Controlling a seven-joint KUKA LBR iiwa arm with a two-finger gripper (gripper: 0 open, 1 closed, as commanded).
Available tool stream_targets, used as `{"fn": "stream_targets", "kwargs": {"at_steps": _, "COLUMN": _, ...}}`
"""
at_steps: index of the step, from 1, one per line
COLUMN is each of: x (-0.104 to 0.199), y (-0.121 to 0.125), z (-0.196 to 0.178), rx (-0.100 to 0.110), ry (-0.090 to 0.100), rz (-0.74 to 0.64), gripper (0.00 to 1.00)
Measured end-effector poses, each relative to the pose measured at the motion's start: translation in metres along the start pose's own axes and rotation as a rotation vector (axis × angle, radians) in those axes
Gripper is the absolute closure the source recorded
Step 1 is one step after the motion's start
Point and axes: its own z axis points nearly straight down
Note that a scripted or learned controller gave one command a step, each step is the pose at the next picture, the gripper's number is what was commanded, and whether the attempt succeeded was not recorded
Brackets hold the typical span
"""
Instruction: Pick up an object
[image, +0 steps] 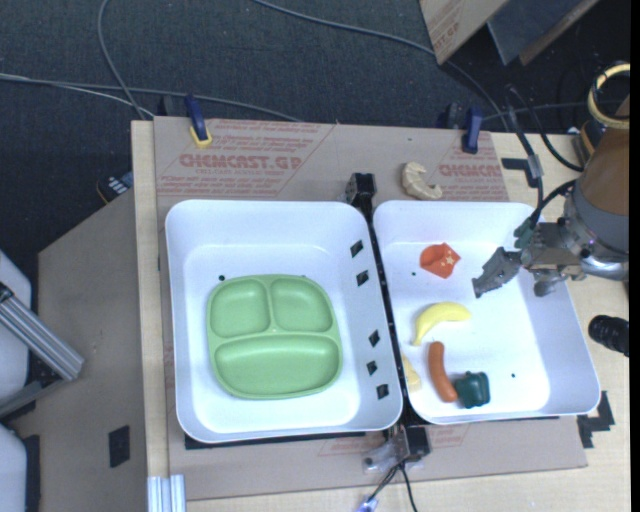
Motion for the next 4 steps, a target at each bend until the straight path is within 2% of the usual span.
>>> {"fn": "stream_targets", "kwargs": {"at_steps": 1, "x": 0.000, "y": 0.002, "z": -0.005, "rx": -0.010, "ry": -0.002, "rz": -0.003, "gripper": 0.00}}
{"fn": "stream_targets", "kwargs": {"at_steps": 3, "x": -0.012, "y": 0.004, "z": 0.110, "rx": -0.002, "ry": 0.000, "rz": -0.001, "gripper": 0.00}}
{"fn": "stream_targets", "kwargs": {"at_steps": 4, "x": -0.003, "y": 0.008, "z": 0.159, "rx": -0.004, "ry": 0.001, "rz": -0.002, "gripper": 0.00}}
